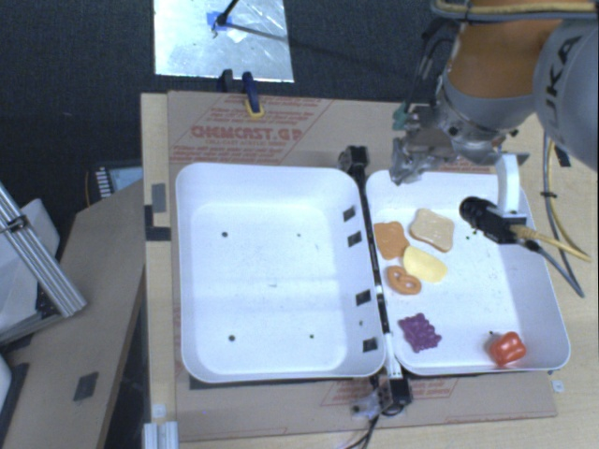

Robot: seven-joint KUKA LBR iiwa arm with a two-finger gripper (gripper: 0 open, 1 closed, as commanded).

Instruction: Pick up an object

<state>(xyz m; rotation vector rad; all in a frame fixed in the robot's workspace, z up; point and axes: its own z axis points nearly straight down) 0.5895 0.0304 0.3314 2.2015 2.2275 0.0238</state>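
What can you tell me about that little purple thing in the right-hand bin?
The purple thing looks like a small toy bunch of grapes, a knobbly cluster of a matte, plastic-like material. It lies flat on the floor of the right bin, near the bin's front left corner, close to the divider between the bins. Nothing touches it: the orange pretzel-like ring sits apart behind it.

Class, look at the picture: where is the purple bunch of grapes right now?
The purple grapes lie in the right bin, near its front-left corner, just below the pretzel and left of the red pepper.
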